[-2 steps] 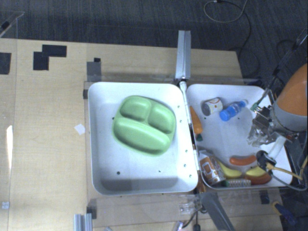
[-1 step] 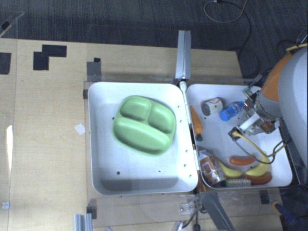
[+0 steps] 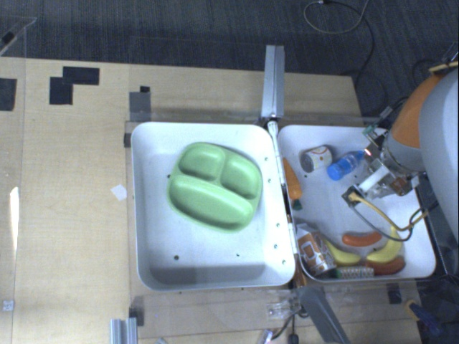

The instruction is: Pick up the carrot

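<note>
Lying at the near end of the right-hand shallow white bin (image 3: 326,206), a yellow banana (image 3: 355,256) and a red sausage (image 3: 362,239) sit clear of the slim orange carrot (image 3: 290,181), which rests farther back along the bin's left wall. It looks light, stiff and smooth, best pinched across its middle, though the wall crowds it. The grey arm's gripper (image 3: 387,181) hovers well to its right; how far open it is, I cannot tell.

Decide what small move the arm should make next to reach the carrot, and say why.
Probably shift the gripper left across the right bin. The carrot lies along that bin's left wall, the gripper is near its right side, and a can and blue bottle sit near the path.
</note>
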Action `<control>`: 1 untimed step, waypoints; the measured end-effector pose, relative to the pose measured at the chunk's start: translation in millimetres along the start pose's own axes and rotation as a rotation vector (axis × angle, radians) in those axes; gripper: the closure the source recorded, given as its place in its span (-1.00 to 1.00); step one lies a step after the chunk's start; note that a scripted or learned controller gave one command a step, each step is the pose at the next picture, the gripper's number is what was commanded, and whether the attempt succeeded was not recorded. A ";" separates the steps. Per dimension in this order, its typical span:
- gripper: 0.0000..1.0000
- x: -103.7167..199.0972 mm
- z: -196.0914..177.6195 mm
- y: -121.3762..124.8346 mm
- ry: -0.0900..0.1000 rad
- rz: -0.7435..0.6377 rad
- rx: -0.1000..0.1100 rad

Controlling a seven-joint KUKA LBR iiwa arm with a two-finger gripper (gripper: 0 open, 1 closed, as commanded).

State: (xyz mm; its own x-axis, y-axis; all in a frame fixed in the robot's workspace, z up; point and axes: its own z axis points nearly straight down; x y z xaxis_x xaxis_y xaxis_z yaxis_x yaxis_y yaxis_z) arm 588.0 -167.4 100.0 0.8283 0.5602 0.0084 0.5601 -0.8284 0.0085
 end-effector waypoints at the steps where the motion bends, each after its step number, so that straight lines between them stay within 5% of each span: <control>1: 1.00 58.8 -81.7 -13.2 -0.006 0.252 0.005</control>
State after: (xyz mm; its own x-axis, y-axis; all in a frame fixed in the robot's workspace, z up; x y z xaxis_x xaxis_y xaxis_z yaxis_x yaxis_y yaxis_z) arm 628.3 -123.3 182.0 0.9418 0.3362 0.0041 0.3362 -0.9418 0.0020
